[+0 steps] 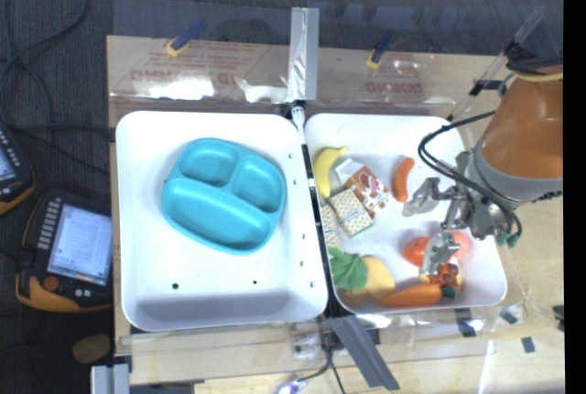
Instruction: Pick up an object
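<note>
Red-orange toy food [417, 249] lies at the right bin's [394, 121] 4 o'clock area, just beneath the gripper [439, 247]; the gripper's state cannot be told. Banana [327, 168] at 10 o'clock, carrot [412, 295] at 6 o'clock. Left bin [137, 200] bears a blue divided plate [224, 193].

Both bins [128, 227] looked like smooth, glossy white plastic. The blue divided tray [224, 193] had a matt plastic finish. The desk [124, 62] showed bare, pale wood under clear shiny film. The pincer [446, 216] was dull grey metal; the banana [325, 168] looked waxy.
</note>
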Controlling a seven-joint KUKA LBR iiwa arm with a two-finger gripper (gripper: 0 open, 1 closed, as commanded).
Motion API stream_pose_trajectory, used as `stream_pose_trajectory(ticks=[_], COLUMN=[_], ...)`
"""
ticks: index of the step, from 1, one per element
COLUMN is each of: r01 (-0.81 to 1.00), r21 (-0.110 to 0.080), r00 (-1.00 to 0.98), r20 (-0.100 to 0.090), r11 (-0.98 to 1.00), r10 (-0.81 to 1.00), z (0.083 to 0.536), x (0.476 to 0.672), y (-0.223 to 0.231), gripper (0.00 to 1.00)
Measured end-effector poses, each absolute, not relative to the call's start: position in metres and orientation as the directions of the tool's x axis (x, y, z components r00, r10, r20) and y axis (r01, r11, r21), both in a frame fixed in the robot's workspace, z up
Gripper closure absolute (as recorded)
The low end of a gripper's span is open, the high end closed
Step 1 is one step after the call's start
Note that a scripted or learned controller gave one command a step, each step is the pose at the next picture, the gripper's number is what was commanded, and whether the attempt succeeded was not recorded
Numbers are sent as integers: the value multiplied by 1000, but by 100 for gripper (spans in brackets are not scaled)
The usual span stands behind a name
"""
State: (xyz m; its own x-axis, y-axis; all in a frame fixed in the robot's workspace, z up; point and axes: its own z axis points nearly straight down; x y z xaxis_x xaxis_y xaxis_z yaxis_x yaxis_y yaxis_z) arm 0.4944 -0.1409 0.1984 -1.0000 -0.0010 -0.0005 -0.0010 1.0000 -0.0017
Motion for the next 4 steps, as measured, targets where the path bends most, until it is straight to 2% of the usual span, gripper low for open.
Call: stream_pose_trajectory(ticks=[1, 2, 3, 4], r01=[263, 323, 700, 798], r21=[-2, 0, 3, -6], r00=[-965, -946, -714, -603], r20=[-2, -13, -10, -4], r11=[965, 946, 714, 603], r10=[263, 323, 700, 798], z=[105, 90, 89, 89], x=[547, 598, 637, 662], y=[-142, -200, -223, -179], gripper=[0, 0, 0, 0])
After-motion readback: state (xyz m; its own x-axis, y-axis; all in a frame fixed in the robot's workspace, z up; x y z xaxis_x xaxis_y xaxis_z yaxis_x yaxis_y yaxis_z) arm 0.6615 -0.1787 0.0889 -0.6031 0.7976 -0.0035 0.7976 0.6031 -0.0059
